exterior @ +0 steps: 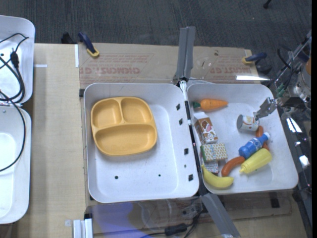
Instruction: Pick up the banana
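Observation:
The yellow banana lies curved at the front left corner of the right bin, just below a small green and white box. My gripper hangs over the right side of that bin, at the end of the arm coming in from the right. It is well behind and to the right of the banana. Just to its lower left lies a grey can. Nothing shows in the gripper.
The right bin also holds a carrot, a picture carton, a blue bottle, a yellow squeeze bottle and a red sausage. An orange divided plate rests in the left bin.

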{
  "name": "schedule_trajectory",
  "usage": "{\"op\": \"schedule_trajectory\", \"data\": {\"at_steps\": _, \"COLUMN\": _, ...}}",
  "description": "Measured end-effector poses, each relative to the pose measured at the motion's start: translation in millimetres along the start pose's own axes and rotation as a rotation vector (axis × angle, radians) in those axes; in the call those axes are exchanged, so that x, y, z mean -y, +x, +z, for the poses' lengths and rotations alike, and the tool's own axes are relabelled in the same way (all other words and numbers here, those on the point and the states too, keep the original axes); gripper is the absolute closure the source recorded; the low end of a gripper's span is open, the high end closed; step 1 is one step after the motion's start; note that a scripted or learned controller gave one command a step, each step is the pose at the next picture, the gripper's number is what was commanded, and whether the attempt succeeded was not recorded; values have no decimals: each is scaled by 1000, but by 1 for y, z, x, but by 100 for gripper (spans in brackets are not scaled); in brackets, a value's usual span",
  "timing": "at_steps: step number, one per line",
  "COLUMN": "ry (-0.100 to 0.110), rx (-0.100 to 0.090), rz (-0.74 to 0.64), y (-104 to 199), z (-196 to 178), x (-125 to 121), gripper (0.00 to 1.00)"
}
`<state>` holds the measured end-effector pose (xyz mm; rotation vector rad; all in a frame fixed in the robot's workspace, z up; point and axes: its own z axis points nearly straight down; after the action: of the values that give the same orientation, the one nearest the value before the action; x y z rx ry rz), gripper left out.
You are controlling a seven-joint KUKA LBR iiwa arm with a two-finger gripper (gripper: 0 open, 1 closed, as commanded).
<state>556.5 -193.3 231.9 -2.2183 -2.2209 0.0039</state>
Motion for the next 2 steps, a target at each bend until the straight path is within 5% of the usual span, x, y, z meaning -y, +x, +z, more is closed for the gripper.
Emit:
{"op": "schedule_trajectory", "data": {"at_steps": 1, "ry": 1, "rx": 1, "rz": -2, "y": 0, "z": -8, "x": 0, "gripper": 100}}
{"op": "schedule_trajectory", "data": {"at_steps": 2, "ry": 1, "rx": 1, "rz": -1, "y": 0, "z": -8, "x": 0, "gripper": 0}}
